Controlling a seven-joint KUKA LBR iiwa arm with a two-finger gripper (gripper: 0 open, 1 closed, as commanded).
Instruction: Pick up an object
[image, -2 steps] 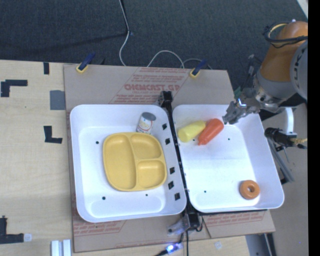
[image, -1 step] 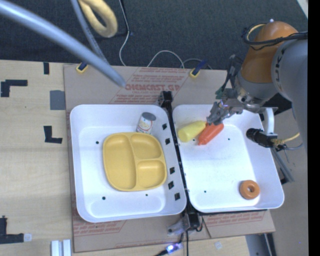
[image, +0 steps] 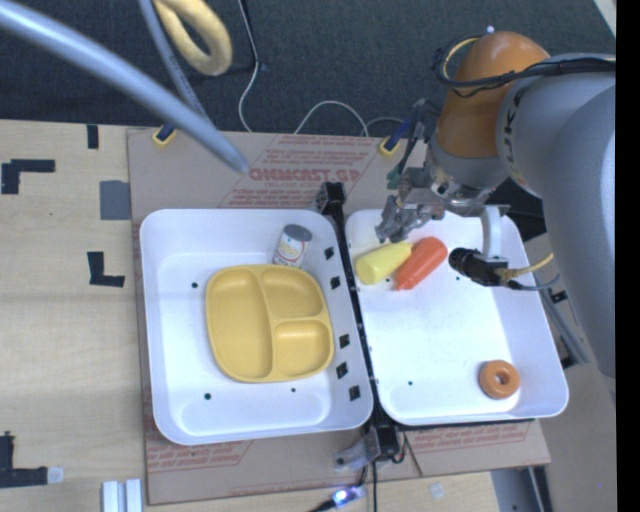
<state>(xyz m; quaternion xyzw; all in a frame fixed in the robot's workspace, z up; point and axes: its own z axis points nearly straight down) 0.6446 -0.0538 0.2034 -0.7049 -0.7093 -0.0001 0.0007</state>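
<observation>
In the right bin (image: 455, 395) a yellow block-like toy (image: 382, 263) and an orange carrot-shaped toy (image: 421, 261) lie side by side near the far left corner. My gripper (image: 397, 226) hangs just above the yellow toy's far end, at the bin's far rim. A brown doughnut (image: 498, 379) rests near the right bin's near right corner. The left bin (image: 170, 330) holds a yellow divided plate (image: 268, 322) and a small tin can (image: 292, 244) behind it.
A black divider with clips (image: 345, 300) runs between the two bins. The arm's grey body and orange band (image: 490, 90) fill the upper right. A grey pole (image: 120, 70) crosses the upper left above the bench.
</observation>
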